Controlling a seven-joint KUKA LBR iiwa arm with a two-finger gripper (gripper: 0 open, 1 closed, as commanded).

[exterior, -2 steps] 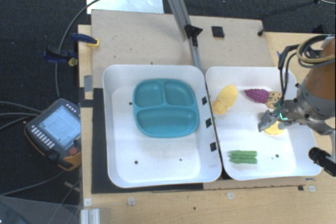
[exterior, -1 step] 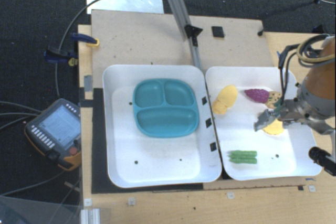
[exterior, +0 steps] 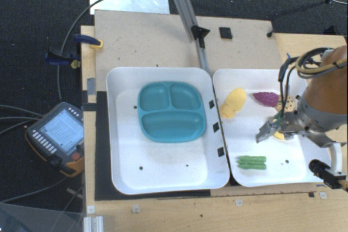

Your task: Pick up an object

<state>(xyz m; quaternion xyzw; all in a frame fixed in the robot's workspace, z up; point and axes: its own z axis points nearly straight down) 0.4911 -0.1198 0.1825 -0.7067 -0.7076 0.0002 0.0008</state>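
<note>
We see two shallow white bins side by side across the middle of the frame. The left bin [exterior: 122, 165] carries a teal divided plate [exterior: 172, 112] in its upper half. The right bin [exterior: 296, 171] holds a yellow toy [exterior: 233, 102] at its upper left, next to the divider, a purple object [exterior: 266, 98] just to the right of that, and a green piece [exterior: 252, 162] lying near the bin's lower edge. The arm [exterior: 326, 92] comes in from the right edge of the frame, and its gripper [exterior: 274, 130] hangs low over the middle of the right bin, between the purple object and the green piece. A small yellow bit [exterior: 279, 136] shows right at the gripper, but we cannot tell whether it is being held.
</note>
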